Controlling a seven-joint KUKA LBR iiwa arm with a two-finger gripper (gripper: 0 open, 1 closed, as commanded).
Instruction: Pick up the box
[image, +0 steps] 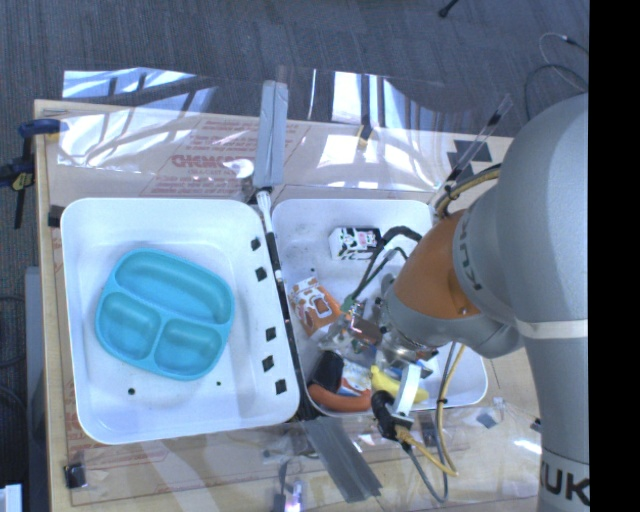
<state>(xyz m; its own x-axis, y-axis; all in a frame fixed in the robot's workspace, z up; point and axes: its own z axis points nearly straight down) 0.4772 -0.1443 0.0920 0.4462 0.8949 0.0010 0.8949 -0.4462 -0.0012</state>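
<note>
A small orange-and-white box (312, 305) lies tilted in the right bin (300, 225), close to its left wall. My gripper (366, 333) hangs low over the middle of that bin, just right of the box and seemingly touching its right end. The grey arm with its orange band (435, 285) comes in from the right and hides the bin's right half. I see nothing lifted off the bin floor.
A white packet with black print (355, 241) lies at the back of the right bin. A black-and-orange object (330, 378) and a yellow item (388, 379) sit at its front. The left bin (80, 300) holds a blue divided plate (165, 313). Cables (425, 455) trail off the front edge.
</note>
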